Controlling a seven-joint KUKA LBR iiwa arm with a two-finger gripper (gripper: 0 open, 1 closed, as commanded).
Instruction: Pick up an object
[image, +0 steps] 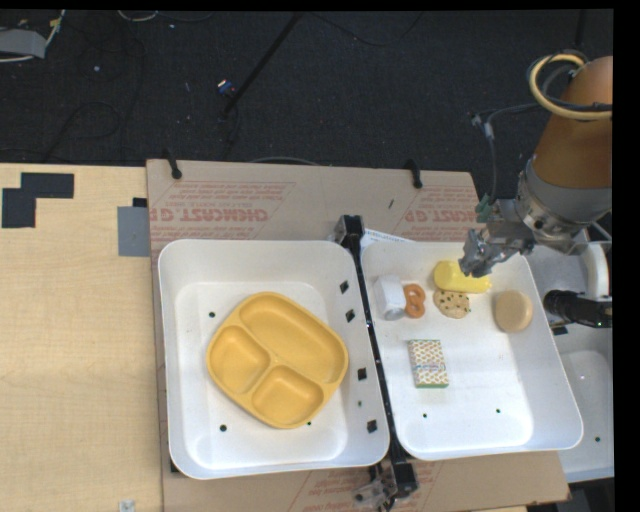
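Patterned card (428, 362) amid bare right-bin floor, jaws (474, 262) on yellow piece (460, 277) near far rim, grip unclear

At right centre of the frame, the grey two-finger gripper (478, 262) covers the upper right part of the flat yellow banana-shaped piece (452, 277), so whether that piece is touched or clasped cannot be told. The grey arm with its orange band (572, 120) is cut off by the right edge. The print on the small patterned rectangular card (428, 362) is too fine to read. At the lower edge, the dark clamp (385, 487) is cropped.
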